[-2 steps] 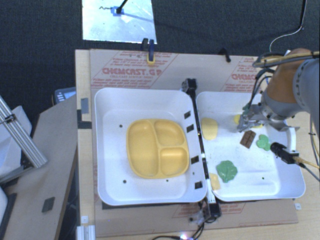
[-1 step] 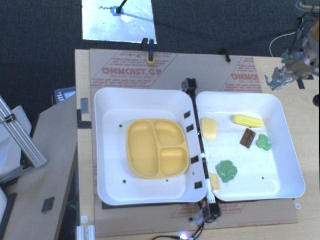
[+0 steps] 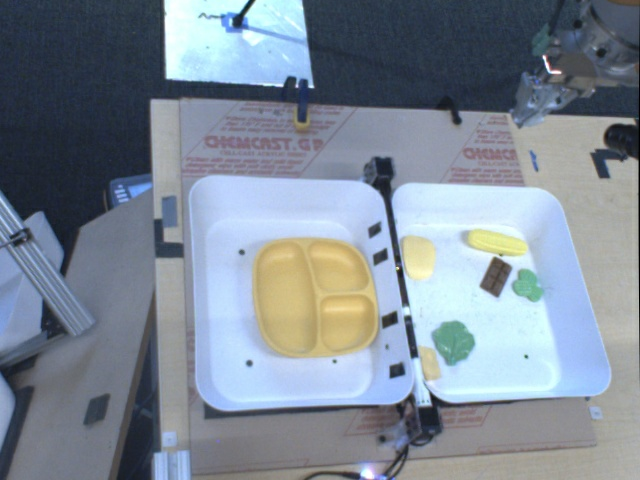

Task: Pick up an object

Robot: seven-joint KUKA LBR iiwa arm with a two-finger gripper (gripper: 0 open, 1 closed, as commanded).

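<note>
Bench front: cardboard sheet (image 3: 300, 148) with red lettering under both bins, a tangle of wires at the near edge between them.
Left bin (image 3: 215, 368): yellow divided tray (image 3: 312, 296) lying flat in the middle, three compartments, nothing in them.
Right bin (image 3: 580, 348): this is where the small things are, all of them loose on the white floor.
Nearest piece: small pale yellow scrap (image 3: 429, 363) tucked against the divider, right by the near wall.
Just behind it: green leafy piece (image 3: 454, 341), close to the scrap.
Middle right: smaller green piece (image 3: 527, 286), with a brown bar (image 3: 495, 276) just beside it on its left, tilted.
Middle left: pale yellow oval (image 3: 418, 257), close to the divider.
Far side of bin: bright yellow oblong piece (image 3: 497, 241), lying crosswise, near the brown bar.
Beyond the bins: bare cardboard, then dark carpet and a shiny plate (image 3: 238, 28) at upper left.
Gripper (image 3: 540, 93): up at the top right corner, over the bench's far edge, well apart from every object. Touching nothing, holding nothing visible. Fingers too blurred to say how they stand.
</note>
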